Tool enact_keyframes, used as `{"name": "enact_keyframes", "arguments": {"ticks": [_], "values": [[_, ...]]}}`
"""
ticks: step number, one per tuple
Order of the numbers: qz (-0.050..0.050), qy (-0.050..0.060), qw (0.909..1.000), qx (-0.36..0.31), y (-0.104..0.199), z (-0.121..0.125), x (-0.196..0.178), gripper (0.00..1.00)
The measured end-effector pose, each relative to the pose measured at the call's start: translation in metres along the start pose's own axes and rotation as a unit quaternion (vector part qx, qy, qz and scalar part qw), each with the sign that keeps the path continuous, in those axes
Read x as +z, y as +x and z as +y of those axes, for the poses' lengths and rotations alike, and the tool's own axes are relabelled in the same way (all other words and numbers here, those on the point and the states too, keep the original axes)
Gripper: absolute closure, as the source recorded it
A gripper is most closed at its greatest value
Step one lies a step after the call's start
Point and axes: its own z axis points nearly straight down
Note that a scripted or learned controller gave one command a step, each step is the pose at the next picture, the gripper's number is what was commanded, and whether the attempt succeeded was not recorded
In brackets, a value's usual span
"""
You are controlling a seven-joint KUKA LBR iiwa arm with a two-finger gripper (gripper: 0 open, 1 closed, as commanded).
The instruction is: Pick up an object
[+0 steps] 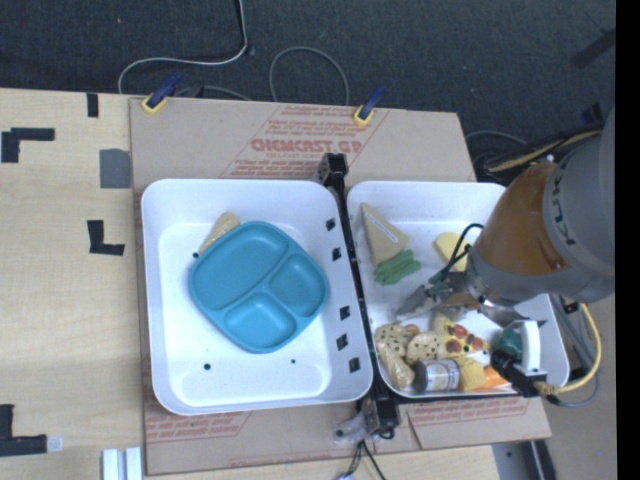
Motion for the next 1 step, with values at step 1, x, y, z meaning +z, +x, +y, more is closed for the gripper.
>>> {"name": "enact_keyframes", "arguments": {"ticks": [1], "values": [[-0.001,-0.002,1.0000,-0.001,-0.0379,0.0569,-0.0894,0.00]]}}
